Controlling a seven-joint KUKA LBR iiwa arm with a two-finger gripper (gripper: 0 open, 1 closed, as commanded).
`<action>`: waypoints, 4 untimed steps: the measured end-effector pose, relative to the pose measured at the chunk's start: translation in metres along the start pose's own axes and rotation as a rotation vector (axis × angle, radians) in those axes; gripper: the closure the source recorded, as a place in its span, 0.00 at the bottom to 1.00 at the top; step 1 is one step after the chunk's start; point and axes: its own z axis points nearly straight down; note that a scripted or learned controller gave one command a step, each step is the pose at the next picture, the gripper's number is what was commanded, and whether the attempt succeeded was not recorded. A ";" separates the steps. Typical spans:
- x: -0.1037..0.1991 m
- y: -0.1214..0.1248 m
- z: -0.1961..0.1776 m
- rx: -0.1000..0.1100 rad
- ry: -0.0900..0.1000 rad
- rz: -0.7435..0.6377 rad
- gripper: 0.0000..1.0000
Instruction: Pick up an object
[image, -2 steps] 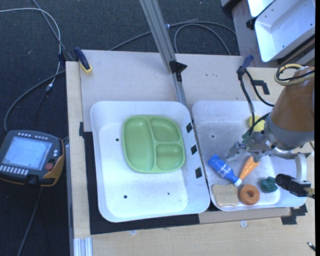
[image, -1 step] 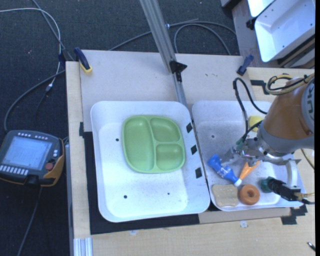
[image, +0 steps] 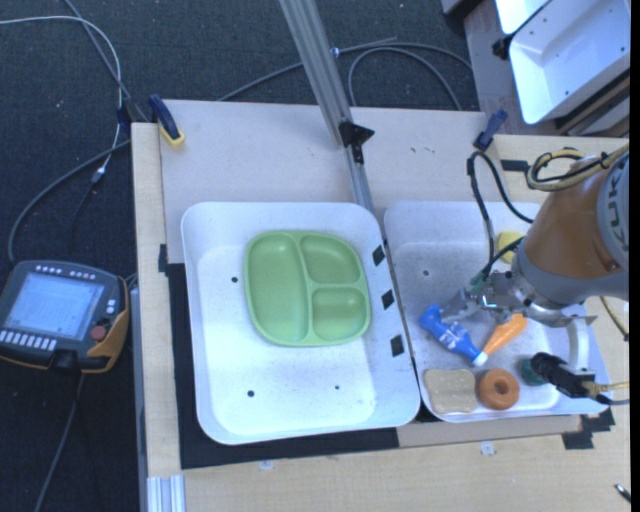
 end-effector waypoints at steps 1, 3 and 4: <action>0.003 -0.001 -0.007 0.006 0.005 -0.002 1.00; -0.001 0.007 -0.097 0.029 0.010 -0.005 1.00; 0.053 0.002 -0.111 0.031 0.014 -0.010 1.00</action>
